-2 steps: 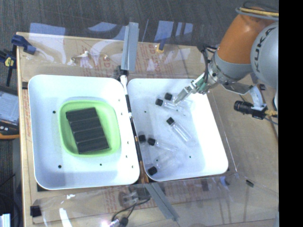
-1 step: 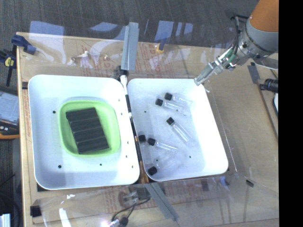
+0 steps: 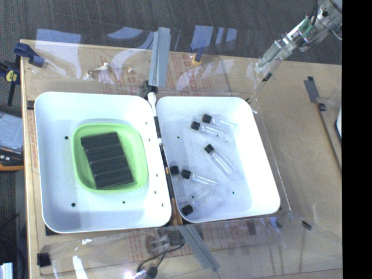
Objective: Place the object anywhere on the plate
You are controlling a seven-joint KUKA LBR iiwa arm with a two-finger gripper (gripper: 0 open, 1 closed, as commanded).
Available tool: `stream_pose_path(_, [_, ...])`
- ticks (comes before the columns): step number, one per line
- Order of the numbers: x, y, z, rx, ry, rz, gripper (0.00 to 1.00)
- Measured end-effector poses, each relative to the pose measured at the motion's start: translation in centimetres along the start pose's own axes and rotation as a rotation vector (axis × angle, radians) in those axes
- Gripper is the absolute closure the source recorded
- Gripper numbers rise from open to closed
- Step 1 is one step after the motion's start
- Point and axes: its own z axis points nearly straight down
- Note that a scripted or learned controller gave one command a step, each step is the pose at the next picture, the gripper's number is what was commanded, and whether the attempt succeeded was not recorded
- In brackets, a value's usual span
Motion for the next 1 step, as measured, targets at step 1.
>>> stream_pose_path(1, [1.23,-2.63,0.15,0.006,0.002,0.268,0.00])
